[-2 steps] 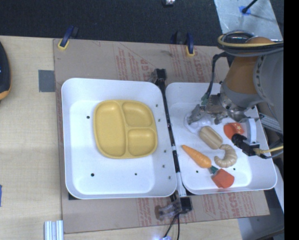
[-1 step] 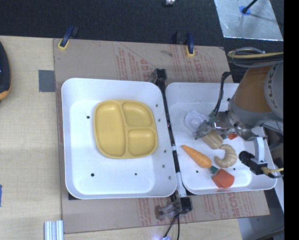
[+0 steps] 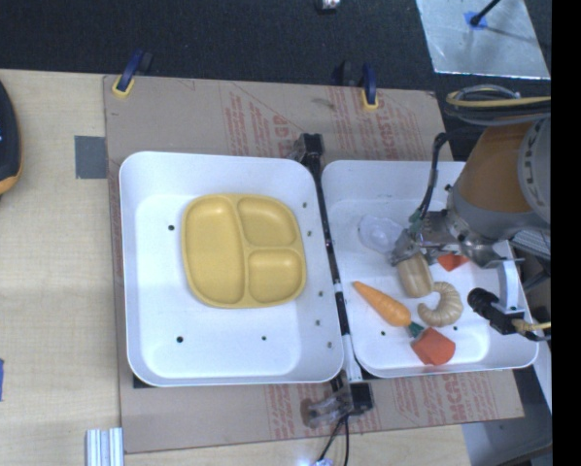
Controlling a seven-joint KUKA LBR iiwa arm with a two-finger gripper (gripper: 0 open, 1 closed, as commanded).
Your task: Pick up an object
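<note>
Red block w/ green bit is lying nearest the camera, at the front of the right bin; carrot, curled shrimp-like piece and tan lump are crowded just behind. Gripper is being lowered over the tan lump, prob. the target; whether it is open or closed cannot be told. Risk: neighbours are being touched or nearly so, so a lump could be nudged aside or two pieces pinched together. Yellow tray in left bin is sitting well apart.
</note>
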